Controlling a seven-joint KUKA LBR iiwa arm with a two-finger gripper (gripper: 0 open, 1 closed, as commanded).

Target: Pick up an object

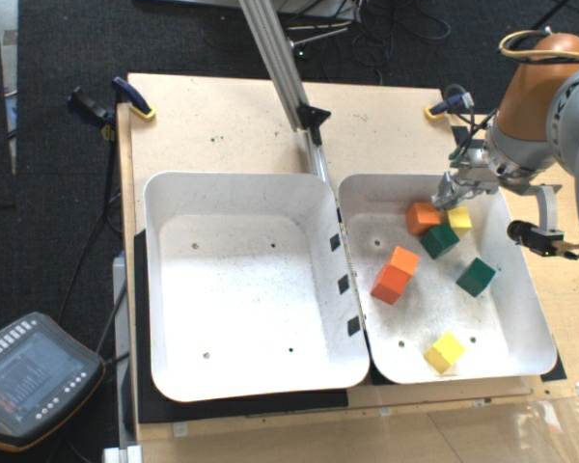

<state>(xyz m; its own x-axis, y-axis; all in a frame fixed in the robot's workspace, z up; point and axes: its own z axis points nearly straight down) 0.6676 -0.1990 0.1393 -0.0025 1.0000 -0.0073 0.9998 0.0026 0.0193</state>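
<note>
Over the right bin, the gripper hangs low beside an orange block, likely to grab it; its jaws' state is unclear.

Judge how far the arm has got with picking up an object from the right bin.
Done: the gripper has reached the right bin, at the cluster of an orange block, yellow block and green block. In hand: nothing visibly lifted. Left: grasping and raising one block.

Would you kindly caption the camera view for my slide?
Gripper poised over clustered blocks in the right bin, beside the left bin.
</note>
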